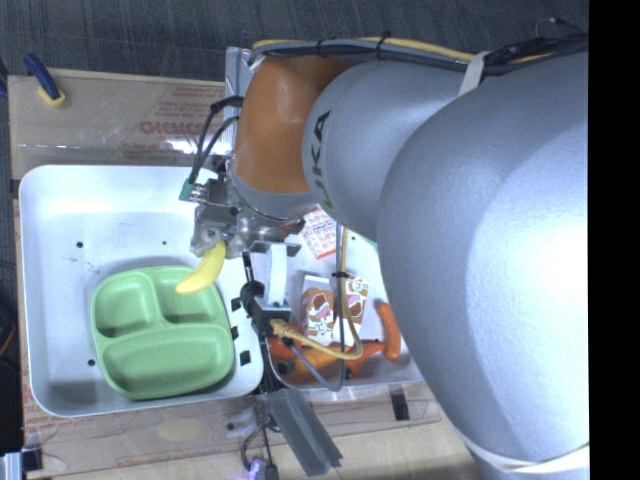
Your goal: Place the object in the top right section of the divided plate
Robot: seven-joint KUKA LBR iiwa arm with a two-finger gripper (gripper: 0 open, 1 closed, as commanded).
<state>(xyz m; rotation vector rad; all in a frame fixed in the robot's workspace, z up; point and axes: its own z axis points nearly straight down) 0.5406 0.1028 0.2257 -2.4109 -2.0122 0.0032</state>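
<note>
A smooth, curved yellow plastic banana (pixel 202 271) hangs at a slant just below the metal two-finger gripper (pixel 216 244), its upper end tucked up into the grey fingers, which pinch it, and its lower, tapered end dangling over the upper right corner of the green moulded divided plate (pixel 160 335). The plate is a matte rounded rectangle with two small sections at the top and one wide section at the bottom, lying in the glossy left white bin (pixel 60 228), whose floor shows a few small dark dots. The banana's lower tip sits above the rim of the plate's top right section; whether it touches the plate is hard to tell. The bulky grey arm with its orange band (pixel 280 128) covers most of the right white bin (pixel 400 363), where a printed carton with a red and white picture (pixel 322 313) and some orange pieces (pixel 388 333) show only in part behind black cables. A small printed card (pixel 320 234) peeks out beside the wrist.
</note>
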